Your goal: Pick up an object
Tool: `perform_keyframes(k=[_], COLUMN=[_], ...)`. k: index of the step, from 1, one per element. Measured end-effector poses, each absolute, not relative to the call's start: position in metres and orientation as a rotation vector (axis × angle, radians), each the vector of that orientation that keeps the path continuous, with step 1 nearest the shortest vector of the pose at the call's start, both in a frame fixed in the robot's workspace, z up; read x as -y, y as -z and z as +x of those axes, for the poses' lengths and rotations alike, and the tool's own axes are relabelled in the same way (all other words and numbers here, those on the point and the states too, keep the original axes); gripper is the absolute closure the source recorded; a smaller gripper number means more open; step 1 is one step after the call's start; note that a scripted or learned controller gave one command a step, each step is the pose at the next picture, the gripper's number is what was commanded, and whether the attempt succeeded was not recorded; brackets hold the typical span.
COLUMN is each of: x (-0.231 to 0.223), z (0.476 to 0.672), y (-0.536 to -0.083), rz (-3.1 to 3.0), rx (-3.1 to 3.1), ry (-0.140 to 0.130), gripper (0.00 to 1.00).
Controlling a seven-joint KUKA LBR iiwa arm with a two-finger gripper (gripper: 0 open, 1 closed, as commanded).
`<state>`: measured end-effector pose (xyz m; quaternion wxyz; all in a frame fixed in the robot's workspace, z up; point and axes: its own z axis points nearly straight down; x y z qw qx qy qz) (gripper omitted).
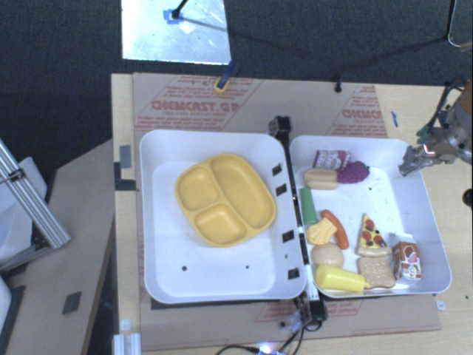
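Observation:
The right bin (414, 198) holds several toy foods: a red-and-white packet (331, 159), purple grapes (354, 172), a bread roll (321, 178), a green piece (308, 206), a sausage (336, 228), a pizza slice (371, 235), a toast slice (375, 271), a small carton (406, 261) and a yellow fruit (340, 278). My gripper (415, 160) hangs at the bin's far right edge, over its upper right corner, apart from all the food. Nothing shows in its grasp.
The left bin (162, 250) holds a yellow divided plate (225, 198). A black divider with clips (288, 198) runs between the bins. A shiny metal sheet (176, 21) lies beyond the bench. Aluminium rails (29, 205) stand at the left.

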<state>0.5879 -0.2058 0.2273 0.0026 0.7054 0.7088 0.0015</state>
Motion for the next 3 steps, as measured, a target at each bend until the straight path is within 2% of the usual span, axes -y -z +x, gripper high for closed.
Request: perform_keyframes(k=[1,2,3], x=[0.155,0.097,0.051], z=[0.593,0.607,0.619], y=[-0.234,-0.224,-0.233], rz=[2.211,2.21,2.211], rx=[-2.23,-2.232,-2.23], ry=[-0.004,-0.004,-0.005], gripper=[1.0,1.0,1.0])
